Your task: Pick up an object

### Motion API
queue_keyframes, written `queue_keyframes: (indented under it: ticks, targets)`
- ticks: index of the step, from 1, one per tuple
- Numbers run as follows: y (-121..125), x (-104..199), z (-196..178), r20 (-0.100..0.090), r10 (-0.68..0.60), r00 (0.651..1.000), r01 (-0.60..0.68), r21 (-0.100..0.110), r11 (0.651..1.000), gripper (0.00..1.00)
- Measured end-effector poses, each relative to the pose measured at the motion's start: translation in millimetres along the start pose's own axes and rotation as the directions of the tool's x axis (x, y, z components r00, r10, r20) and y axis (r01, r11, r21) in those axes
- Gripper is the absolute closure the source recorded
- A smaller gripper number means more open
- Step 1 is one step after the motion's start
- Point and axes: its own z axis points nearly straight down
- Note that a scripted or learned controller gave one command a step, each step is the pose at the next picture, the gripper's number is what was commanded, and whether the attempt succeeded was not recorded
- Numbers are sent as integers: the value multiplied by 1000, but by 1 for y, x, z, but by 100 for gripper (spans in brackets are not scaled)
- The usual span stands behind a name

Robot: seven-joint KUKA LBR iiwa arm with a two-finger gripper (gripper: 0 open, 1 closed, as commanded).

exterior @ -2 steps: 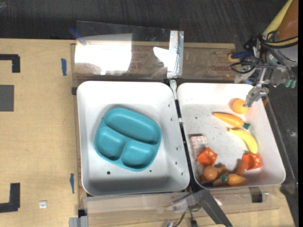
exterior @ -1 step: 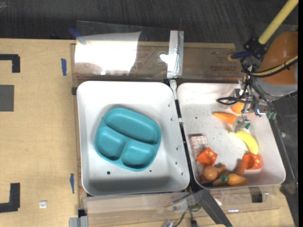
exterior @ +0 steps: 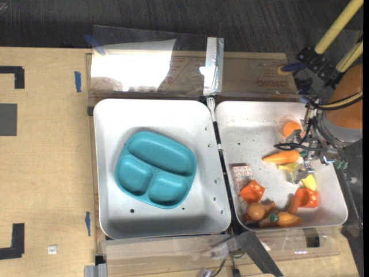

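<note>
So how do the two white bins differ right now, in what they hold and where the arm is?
The left bin holds one large teal divided plate, tilted a little; the right bin holds many small orange, red and yellow pieces, including a carrot-shaped one. The left bin's plate sits mid-bin; the right bin's pieces crowd its near and right parts. The arm hangs over the right bin, not the left. Both are shallow, white and rounded.

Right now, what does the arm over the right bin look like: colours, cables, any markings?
The grey arm with an orange band carries dark cables and a yellow-and-black one around the wrist. Its dark metal two-finger gripper has thin wires. Too small to read markings.
</note>
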Motion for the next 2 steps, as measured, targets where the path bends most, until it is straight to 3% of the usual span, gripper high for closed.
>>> queue_keyframes:
  ticks: [1,2]
  targets:
    - [17,64,-1,1,134,991,-134,0,991,0]
    - [36,91,-2,6,148,989,-148,1,989,0]
